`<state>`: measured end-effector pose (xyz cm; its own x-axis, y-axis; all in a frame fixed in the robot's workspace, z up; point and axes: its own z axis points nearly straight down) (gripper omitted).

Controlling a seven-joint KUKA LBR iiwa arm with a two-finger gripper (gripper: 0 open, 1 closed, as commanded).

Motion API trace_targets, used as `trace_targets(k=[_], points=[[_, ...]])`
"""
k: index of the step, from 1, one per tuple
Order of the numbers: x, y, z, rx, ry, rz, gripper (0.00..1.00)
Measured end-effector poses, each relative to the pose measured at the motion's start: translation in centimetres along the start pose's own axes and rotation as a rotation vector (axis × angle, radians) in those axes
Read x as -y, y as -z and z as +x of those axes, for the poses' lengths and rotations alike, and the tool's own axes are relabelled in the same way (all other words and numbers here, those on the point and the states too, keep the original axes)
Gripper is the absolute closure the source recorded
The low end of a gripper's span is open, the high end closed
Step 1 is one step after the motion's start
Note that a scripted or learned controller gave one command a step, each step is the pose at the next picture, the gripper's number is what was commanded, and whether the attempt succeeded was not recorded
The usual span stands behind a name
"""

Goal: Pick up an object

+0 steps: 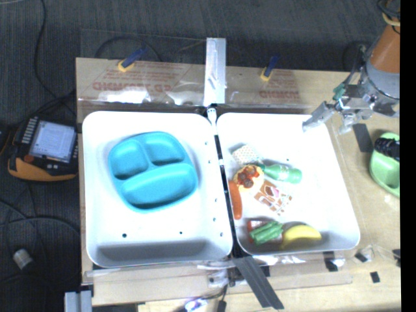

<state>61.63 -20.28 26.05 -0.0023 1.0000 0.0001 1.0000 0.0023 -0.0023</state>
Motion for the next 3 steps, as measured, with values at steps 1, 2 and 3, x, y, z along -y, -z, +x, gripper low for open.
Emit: trace_targets(k=[1,2,3], points=[[1.0,-7.5,7.3,0.000,0.012,0.001,0.00],[4.4,-17.1,4.0,0.003,-0.080,-0.012,0.00],[4.3,-16.0,4.0,0.001,-0.080,-0.016,1.00]])
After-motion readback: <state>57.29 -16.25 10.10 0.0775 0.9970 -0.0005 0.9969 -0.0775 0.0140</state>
